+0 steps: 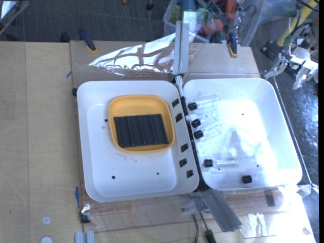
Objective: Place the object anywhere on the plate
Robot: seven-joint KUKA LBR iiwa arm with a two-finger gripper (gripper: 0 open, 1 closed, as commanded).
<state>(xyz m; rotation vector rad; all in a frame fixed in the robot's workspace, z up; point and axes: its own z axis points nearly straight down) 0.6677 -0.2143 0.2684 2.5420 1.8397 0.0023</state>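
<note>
You're looking down on both bins, and the thing to watch is sitting in the left bin [96, 178]: a black ridged slab [140, 130] is lying flat on the yellow plate [117, 108]. Its long axis is running left to right across the view, tipping very slightly. It's covering the lower middle of the plate, and its front edge is coming close to the plate's near rim, with yellow showing all around the rest.

Your arm is reaching in from the right, so the plate is lying on the far side of the divider [181, 135] from it, with the whole right bin [286, 130] in between. As for the gripper, I can't tell you whether it's open, closed or carrying anything.

Over in the right bin, glare is washing out the floor. You're seeing a few clear tubes [208, 105] with black caps lined up just beside the divider. Another capped tube [223, 163] is lying lower down, and a small dark piece [246, 179] is sitting near the front wall. What else is lying in that glare, I can't make out.

Reading it from here, I'm judging the slab to be the task's object, and the placement is looking done: it's resting on the plate, nothing propping it. If one of those clear tubes is the target instead, you're facing a carry leftward over the divider.
</note>
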